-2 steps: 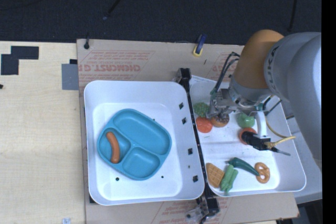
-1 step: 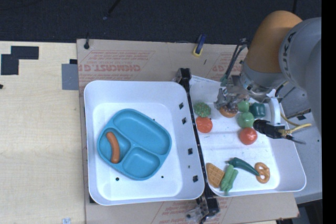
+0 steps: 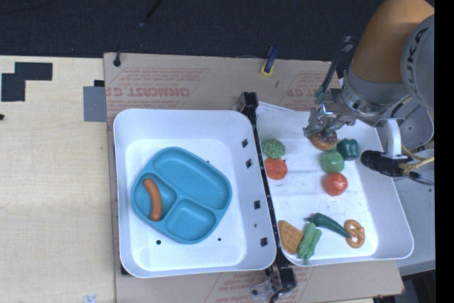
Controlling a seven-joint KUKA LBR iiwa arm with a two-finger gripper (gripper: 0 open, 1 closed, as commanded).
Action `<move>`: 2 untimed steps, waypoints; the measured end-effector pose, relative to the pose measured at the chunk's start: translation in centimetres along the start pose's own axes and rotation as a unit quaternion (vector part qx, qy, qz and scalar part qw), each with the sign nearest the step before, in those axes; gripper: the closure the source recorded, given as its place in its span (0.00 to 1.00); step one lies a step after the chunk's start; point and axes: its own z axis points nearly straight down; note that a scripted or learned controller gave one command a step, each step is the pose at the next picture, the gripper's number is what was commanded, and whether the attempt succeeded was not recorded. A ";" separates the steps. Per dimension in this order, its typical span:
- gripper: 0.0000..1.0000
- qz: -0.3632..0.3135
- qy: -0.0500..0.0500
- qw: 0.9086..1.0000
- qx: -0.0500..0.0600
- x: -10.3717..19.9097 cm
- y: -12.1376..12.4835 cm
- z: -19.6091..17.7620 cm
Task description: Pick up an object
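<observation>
Here, two shallow white bins sit side by side on the surface. The left bin (image 3: 128, 152) holds one blue divided plate (image 3: 183, 194), and in the plate's left compartment lies a single orange sausage (image 3: 152, 198), curved and well apart from the bin walls.

The right bin (image 3: 394, 241) is the crowded one. Near its left wall sit one green broccoli-like piece (image 3: 272, 147) and, just below it, one red tomato (image 3: 276, 169). Lower down, by the front rim, a tan waffle-like piece (image 3: 289, 234) touches a green pod (image 3: 308, 240); a dark green pepper (image 3: 328, 221) lies just beside them, with one pretzel (image 3: 355, 233) to its right. In the middle are a round green fruit (image 3: 331, 161) and a second red tomato (image 3: 335, 184), close together.

The gripper (image 3: 323, 131) hangs over the bin's upper part, right at a brown donut-like piece (image 3: 325, 141) (whether the jaws are wide, narrow or gripping it, I cannot tell). A dark green bell pepper (image 3: 347, 148) sits just beside that piece. Open floor shows along the bin's right side and between the middle fruit and the front cluster.
</observation>
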 end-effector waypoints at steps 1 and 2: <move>1.00 -0.001 0.000 1.000 0.002 -0.1 0.0 -0.6; 1.00 -0.006 0.002 1.000 0.004 5.6 -1.5 -0.5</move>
